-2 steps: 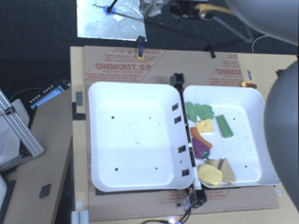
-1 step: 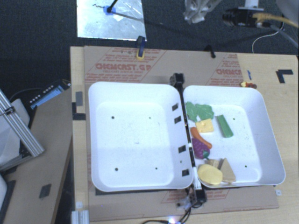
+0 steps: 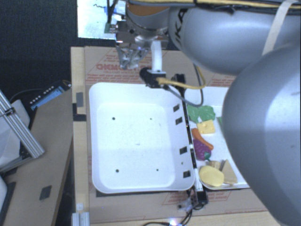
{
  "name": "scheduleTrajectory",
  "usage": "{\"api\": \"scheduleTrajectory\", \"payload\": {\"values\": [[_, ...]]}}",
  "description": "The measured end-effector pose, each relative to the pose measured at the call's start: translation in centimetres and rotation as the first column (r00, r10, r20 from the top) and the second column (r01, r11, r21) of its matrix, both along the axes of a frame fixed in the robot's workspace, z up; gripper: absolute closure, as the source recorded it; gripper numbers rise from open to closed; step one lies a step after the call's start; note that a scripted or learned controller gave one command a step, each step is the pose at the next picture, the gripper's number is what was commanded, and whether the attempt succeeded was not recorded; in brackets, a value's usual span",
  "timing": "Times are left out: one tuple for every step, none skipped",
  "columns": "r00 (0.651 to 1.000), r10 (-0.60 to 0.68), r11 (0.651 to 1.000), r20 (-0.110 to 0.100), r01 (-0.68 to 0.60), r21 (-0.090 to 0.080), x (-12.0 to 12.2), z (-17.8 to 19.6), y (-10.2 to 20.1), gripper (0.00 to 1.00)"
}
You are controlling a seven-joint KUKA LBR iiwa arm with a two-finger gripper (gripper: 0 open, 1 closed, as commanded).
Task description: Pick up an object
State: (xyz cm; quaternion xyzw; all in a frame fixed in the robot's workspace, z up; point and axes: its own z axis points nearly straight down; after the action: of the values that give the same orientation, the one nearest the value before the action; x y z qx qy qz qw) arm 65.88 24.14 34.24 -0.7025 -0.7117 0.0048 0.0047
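Gripper (image 3: 128,60) hangs beyond the far rim of the left bin (image 3: 101,126), over the cardboard there; the view is too blurred to tell how it stands. The objects lie in the right bin (image 3: 214,95), just past the left bin's right wall: green piece (image 3: 201,112), purple piece (image 3: 202,149), yellow disc (image 3: 211,175). I judge the approach is not begun; next the arm must cross that wall and descend on one piece.

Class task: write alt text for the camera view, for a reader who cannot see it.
A grey arm's end effector hangs beyond the far edge of the left white bin. The right bin holds toy food: green, yellow, purple and orange pieces.
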Motion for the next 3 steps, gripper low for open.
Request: {"api": "scheduleTrajectory", "payload": {"values": [[0.999,-0.007,1.0,0.031,0.007,0.006,1.0,14.9,-0.7,1.0],[1.0,-0.018,1.0,0.022,0.018,0.0,1.0,19.7,-8.2,1.0],[1.0,-0.021,1.0,0.015,0.021,-0.003,1.0,19.3,-17.6,1.0]]}}
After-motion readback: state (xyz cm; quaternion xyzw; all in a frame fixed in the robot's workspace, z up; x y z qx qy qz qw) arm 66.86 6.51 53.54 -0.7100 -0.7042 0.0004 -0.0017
